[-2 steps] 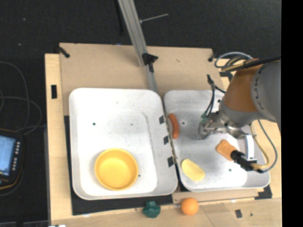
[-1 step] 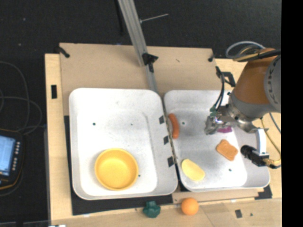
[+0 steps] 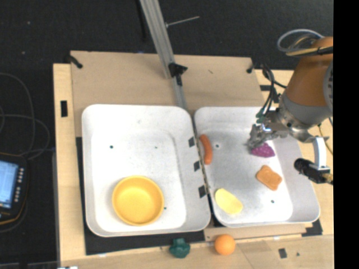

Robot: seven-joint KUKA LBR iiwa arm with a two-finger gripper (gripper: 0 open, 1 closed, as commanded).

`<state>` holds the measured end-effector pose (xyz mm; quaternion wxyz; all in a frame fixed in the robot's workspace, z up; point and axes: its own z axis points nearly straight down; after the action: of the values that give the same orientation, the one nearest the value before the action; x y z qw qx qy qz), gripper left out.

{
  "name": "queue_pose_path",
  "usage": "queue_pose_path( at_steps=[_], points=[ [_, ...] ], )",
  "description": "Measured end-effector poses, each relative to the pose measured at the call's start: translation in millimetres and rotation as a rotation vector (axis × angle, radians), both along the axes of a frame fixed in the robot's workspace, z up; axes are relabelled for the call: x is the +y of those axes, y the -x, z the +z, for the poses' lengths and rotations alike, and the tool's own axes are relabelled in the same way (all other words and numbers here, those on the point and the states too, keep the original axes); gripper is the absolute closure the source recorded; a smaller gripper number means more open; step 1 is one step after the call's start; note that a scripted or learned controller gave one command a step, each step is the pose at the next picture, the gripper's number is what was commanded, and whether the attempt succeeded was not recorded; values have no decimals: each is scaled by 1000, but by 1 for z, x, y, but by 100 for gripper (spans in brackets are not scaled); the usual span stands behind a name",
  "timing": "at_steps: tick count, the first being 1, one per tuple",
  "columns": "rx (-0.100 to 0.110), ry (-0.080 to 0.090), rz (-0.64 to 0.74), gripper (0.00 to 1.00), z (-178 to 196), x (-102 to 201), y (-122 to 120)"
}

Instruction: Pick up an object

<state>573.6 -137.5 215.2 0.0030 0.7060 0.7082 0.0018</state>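
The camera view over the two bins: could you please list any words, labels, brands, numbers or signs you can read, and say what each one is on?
No text can be read in this view.
The handheld screen at the left edge is lit, but its contents are too small and blurred to read.
The two white bins, the yellow bowl and the bench show no markings.

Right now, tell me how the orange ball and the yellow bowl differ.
The orange ball is small, while the yellow bowl is far wider. The ball lies outside the bins on the bench's front edge; the bowl sits inside the left bin. The ball is a closed orange sphere; the bowl is yellow and open, facing up. Both look round from above, and both lie apart from the gripper.
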Motion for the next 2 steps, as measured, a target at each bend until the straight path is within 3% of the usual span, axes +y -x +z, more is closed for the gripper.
queue_pose_path(
  at_steps=[1, 2],
  points=[
    [-1, 1, 0, 100, 54, -1, -2],
    [4, -2, 4, 100, 58, 57, 3]
  ],
)
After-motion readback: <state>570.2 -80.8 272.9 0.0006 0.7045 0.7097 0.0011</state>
